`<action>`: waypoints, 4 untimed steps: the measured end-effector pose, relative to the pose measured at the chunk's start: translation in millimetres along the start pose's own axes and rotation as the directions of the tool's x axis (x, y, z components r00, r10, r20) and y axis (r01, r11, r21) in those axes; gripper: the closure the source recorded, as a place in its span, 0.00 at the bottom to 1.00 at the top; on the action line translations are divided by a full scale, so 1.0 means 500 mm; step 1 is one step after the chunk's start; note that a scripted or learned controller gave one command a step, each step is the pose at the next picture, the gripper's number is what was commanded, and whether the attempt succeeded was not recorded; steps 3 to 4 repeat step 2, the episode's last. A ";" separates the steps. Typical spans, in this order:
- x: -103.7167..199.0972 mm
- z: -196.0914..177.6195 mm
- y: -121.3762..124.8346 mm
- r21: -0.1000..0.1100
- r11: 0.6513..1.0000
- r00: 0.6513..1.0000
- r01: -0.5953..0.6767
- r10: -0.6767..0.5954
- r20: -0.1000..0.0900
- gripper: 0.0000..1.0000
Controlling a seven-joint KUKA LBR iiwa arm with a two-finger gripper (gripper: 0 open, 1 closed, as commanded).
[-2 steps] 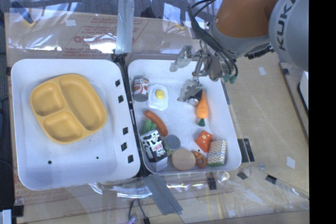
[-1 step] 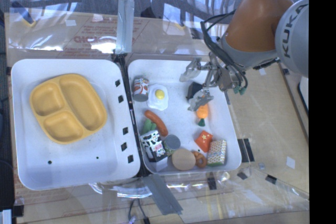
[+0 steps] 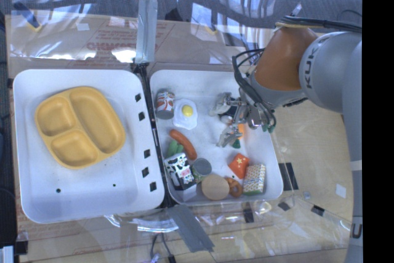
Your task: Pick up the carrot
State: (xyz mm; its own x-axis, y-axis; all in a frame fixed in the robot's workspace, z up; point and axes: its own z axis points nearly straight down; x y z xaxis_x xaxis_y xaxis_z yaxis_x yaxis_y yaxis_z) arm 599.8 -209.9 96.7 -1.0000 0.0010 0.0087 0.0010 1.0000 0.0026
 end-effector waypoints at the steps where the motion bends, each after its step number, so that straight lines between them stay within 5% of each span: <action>1: -0.010 -0.034 0.002 0.004 1.000 1.000 0.007 -0.008 0.013 1.00; 2: 0.060 -0.241 0.000 0.007 0.997 0.997 -0.079 0.079 0.022 1.00; 4: 0.060 -0.241 0.000 0.007 0.997 0.997 -0.079 0.079 0.022 1.00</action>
